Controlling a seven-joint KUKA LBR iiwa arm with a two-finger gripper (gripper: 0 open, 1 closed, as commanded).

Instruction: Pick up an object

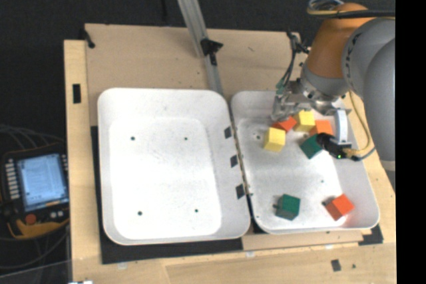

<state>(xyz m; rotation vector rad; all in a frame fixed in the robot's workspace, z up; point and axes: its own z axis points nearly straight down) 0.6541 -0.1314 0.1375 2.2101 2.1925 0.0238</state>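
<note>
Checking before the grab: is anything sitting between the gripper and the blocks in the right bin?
Nothing visible does. The gripper is right above the cluster at the right bin's far end, next to an orange block and a yellow block.

A wooden bench (153, 56) carries two shallow white bins, the left bin (163, 163) and the right bin (313, 209) touching side by side, while a slanted metal pole (190, 3) rises behind them and a lit handheld screen (36, 186) lies at far left.
</note>
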